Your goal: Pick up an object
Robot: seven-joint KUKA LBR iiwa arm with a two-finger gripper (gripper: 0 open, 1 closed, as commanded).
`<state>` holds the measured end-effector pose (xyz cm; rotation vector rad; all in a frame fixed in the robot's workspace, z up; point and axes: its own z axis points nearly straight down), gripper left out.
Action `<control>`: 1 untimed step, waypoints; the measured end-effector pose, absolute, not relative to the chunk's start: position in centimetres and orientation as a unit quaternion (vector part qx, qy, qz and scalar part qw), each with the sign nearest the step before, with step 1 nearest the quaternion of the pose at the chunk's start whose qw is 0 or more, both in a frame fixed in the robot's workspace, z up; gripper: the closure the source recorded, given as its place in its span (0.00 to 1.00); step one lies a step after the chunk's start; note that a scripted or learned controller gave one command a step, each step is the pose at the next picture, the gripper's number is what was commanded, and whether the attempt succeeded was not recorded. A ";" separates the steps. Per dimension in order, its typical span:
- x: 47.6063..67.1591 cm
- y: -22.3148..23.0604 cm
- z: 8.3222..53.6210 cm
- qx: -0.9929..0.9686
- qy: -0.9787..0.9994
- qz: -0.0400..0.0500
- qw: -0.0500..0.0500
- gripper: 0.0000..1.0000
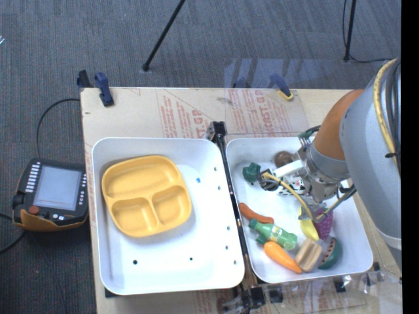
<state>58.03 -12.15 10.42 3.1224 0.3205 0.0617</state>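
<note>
Fingers on the grey two-finger gripper point(317, 207) are unreadable, open or closed, above 1 yellow plastic banana point(308, 228) lying near-to-far; 2 shallow white bins point(163, 257).

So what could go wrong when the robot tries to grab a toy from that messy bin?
The toys in the right bin lie crowded: the carrot, the green bottle and the bread slice touch, so the gripper might nudge two together or lift none. The yellow toy beneath it looks small and smooth and might slip away.
</note>
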 end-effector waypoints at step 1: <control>52.9 -10.2 8.6 0.995 0.097 -0.004 -0.004 0.00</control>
